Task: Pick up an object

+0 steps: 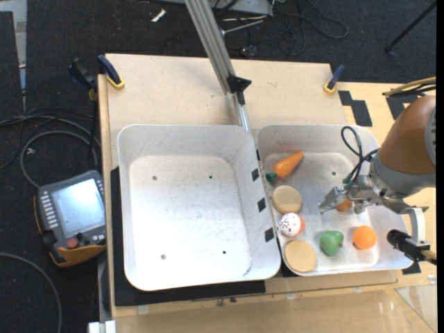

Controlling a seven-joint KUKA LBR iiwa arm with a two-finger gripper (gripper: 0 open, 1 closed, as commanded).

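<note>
Toward the right side of the frame, the claw [338, 201] sits low inside the right bin [316, 134], reaching in from the arm [409, 151] at the right edge. Its metal tips point left, and a small orange piece [343, 205] lies right at them; whether that piece is pinched between the tips or merely beside them cannot be told, nor how wide the claw stands. Judging by this, the pick is at the grasping stage: nothing is visibly lifted clear of the bin floor, so closing securely and raising remain.

That small orange piece looks rounded and partly hidden by the claw. Around it lie the other candidates: an orange carrot [288, 163] toward the upper middle of the bin, a tan disc [286, 200] below it, a white ball with red spots [291, 223], a second tan disc [301, 254] at the bin's lower left, a green pepper [331, 241] and an orange ball [364, 237] toward the lower right. The left bin [139, 144] sits alongside on the tabletop [180, 89].
</note>
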